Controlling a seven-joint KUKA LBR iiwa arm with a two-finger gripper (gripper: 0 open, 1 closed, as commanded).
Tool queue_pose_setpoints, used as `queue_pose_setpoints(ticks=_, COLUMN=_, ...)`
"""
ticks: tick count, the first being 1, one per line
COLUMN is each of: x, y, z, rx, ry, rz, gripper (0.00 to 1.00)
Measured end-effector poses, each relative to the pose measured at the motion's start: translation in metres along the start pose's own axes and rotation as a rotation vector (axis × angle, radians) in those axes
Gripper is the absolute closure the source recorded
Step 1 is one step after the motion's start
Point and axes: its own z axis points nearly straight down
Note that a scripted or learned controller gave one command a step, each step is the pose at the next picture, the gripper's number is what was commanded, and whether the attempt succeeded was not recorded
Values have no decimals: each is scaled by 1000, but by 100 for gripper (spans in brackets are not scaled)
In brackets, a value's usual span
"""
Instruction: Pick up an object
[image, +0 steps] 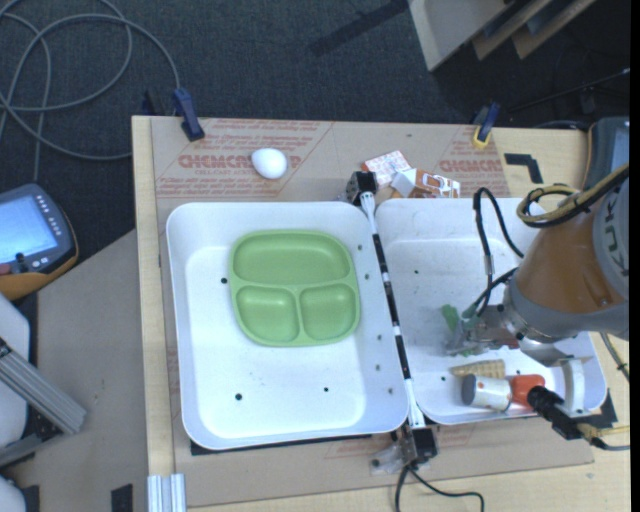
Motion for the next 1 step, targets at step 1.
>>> queue_pose_setpoints(ticks=1, x=71, y=32, z=-91, rx=0, ry=1, rz=-3, gripper=100)
